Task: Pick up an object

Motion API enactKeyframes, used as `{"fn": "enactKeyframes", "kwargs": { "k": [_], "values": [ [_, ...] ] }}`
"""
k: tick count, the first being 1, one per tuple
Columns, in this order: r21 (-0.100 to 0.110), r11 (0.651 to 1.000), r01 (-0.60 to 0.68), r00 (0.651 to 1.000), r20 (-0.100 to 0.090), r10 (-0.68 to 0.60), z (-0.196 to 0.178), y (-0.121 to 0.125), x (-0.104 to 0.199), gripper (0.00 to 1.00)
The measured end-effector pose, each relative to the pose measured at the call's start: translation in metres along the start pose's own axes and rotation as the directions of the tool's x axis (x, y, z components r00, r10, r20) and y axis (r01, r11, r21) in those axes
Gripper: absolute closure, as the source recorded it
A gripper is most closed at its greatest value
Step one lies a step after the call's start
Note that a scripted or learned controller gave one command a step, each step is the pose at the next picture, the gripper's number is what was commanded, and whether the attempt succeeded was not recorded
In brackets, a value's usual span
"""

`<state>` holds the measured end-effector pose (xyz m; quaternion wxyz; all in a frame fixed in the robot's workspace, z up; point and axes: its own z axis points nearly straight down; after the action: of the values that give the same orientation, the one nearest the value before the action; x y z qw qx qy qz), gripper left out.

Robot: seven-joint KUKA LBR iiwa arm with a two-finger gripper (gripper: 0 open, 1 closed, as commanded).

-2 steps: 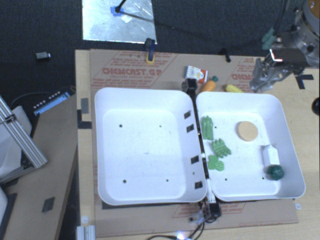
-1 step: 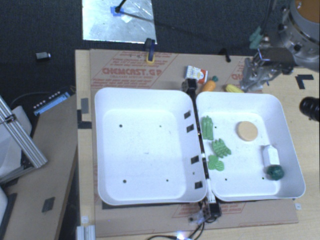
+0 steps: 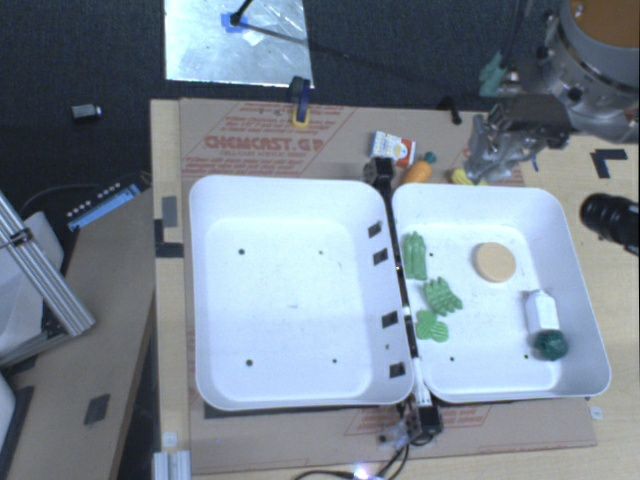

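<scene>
While poised over the far rim of the right bin, clear of all contents: gripper, state impossible to tell. Lying in right bin: tan disc at centre; white block touching green ball; green pieces beside left bin.

Two white bins sit side by side. The right one holds three green pieces, one tan disc, one white block and one dark green ball.
</scene>
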<state>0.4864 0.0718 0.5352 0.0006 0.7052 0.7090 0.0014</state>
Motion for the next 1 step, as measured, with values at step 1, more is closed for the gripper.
{"fn": "enactKeyframes", "kwargs": {
  "k": [1],
  "values": [
    [0.000, 1.000, 0.000, 1.000, 0.000, 0.000, 0.0001, 0.0001, 0.0193, 1.00]
  ]
}}
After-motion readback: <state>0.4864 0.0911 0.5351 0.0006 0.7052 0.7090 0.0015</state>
